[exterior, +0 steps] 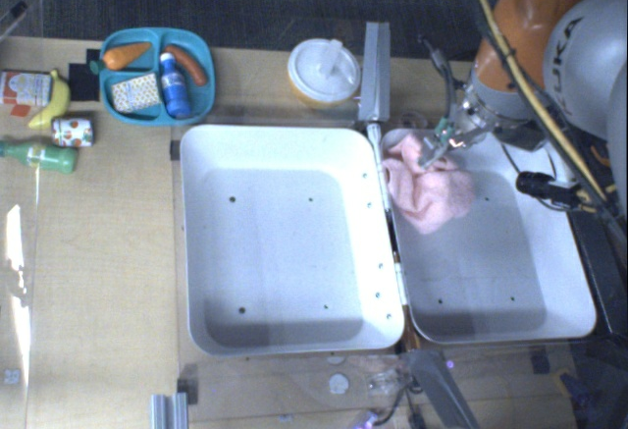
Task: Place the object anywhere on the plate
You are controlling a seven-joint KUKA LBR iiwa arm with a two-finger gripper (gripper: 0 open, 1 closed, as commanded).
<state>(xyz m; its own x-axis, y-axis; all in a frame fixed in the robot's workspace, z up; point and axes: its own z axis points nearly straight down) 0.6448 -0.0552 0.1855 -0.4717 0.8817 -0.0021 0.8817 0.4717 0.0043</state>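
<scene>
— While the arm (559,44) reaches in from the right, where is its gripper (439,144)?
— Over the far left corner of the right bin (510,309), its tip touching the pink cloth (428,187).
— Clenched on it?
— I cannot tell.
— And the cloth?
— Crumpled in that corner, beside the divider. The left bin (285,241) lies alongside; a white lidded container (324,71) and a blue divided plate (157,74) sit beyond it.
</scene>
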